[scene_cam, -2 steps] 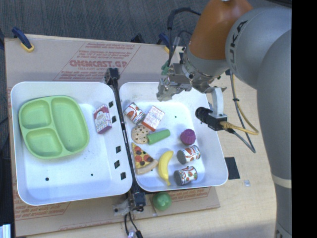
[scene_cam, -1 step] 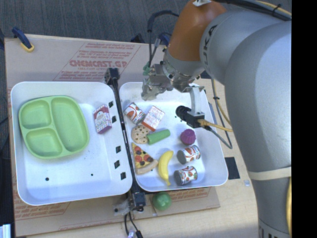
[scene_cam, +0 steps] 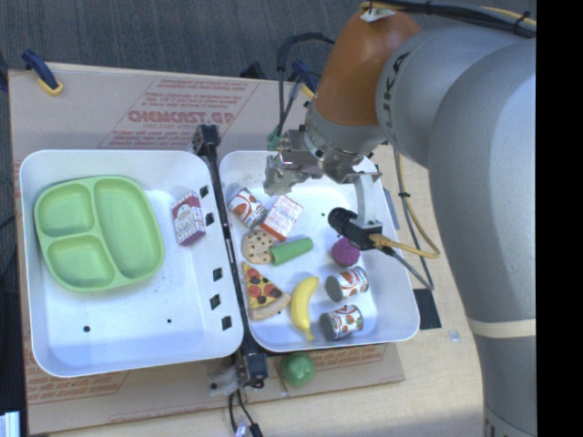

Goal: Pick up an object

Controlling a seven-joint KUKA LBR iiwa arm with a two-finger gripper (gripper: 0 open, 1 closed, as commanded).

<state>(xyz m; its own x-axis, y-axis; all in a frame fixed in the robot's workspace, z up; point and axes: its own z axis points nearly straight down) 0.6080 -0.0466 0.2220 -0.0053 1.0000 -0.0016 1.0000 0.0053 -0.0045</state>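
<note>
While the gripper (scene_cam: 284, 173) is hung over the right bin's (scene_cam: 398, 280) far-left corner, its state untellable, the small carton (scene_cam: 281, 217) is found just nearside, tilted diagonally.

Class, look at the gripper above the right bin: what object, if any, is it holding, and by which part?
It cannot be told. The gripper sits over the top of the right bin, just above a small carton, but nothing is visibly between its fingers.

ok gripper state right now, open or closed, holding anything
Gripper: cannot be told; it hovers over the right bin, above the small carton.
</note>
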